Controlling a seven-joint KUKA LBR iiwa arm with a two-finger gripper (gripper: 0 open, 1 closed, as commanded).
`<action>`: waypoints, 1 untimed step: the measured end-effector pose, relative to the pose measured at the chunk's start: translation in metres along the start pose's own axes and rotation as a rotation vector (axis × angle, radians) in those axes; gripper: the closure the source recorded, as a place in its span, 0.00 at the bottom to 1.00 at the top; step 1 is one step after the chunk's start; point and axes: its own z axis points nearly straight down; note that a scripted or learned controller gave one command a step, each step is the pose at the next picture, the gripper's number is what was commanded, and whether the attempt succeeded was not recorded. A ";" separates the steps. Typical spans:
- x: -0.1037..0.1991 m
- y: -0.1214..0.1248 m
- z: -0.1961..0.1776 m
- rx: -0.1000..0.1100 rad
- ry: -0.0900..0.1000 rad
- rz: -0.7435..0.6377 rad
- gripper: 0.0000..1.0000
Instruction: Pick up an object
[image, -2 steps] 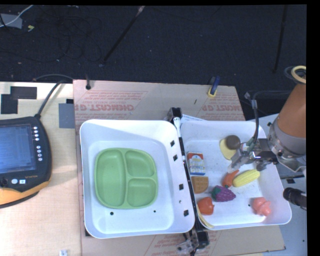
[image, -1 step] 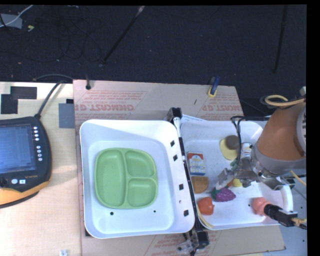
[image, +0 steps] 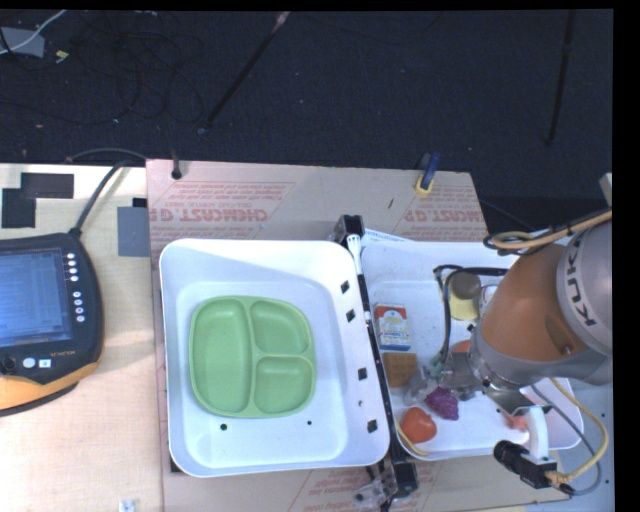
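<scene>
The arm (image: 545, 310), grey with a broad orange band, enters from the right and hangs low over the right bin (image: 400, 255), hiding much of its floor. The claw (image: 452, 377) sits among the objects near the bin's middle; whether it is released or clenched cannot be told, since the wrist covers it. Objects for picking crowd the right bin: a small white carton with a red and blue label (image: 392, 326) near the dividing wall, a brown block (image: 399, 368) just below it, a purple lump (image: 443, 404) just beside the claw, a red-orange rounded piece (image: 419, 425) near the front rim, and a pale yellow cylinder (image: 463, 296) farther back, next to the orange band. The left bin (image: 190, 270) holds a green divided plate (image: 252, 356) with three compartments, lying flat and well apart from the bin walls. Black clips join the two bins along their shared edge. Both bins rest on a cardboard sheet (image: 300, 195) on the surface. A handheld control pendant (image: 45, 310) lies at the far left, well clear of the bins. Open floor remains around the plate and along the back of the right bin.
</scene>
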 end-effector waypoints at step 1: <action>0.000 -0.001 -0.007 0.006 0.002 0.006 1.00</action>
